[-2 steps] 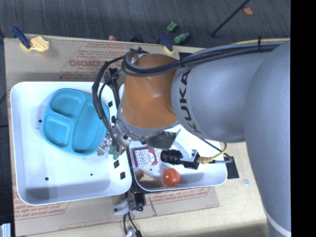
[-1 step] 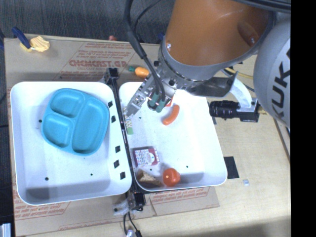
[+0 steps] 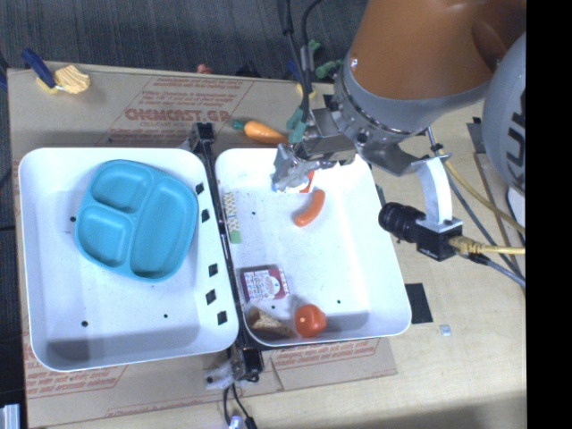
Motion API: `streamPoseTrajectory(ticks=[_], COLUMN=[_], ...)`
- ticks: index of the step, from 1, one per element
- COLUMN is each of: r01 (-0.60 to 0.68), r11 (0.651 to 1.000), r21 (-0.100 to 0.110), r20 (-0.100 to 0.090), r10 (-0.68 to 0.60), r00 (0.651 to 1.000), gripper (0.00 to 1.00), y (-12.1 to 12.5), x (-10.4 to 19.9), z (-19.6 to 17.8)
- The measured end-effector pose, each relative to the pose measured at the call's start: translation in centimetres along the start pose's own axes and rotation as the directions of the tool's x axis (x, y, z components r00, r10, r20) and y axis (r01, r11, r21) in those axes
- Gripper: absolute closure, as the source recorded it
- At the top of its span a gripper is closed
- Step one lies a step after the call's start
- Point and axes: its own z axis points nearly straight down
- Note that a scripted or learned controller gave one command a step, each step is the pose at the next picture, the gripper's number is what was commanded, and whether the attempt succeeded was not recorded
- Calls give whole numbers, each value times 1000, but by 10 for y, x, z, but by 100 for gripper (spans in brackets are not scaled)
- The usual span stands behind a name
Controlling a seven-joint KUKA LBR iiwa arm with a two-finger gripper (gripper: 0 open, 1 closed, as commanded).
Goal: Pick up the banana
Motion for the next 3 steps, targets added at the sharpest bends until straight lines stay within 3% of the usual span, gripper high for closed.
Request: streamPoseTrajectory(ticks=[1,2,3], r01=[-171,-75,-408], r11=[985,997,913], r21=[9,1,3], r20=[0,-1,0], r10=[171,75,408], r00=[985,997,913], gripper=[100,100,100], y=[64,94,135], x=[37,48,-4], z=[184,74,70])
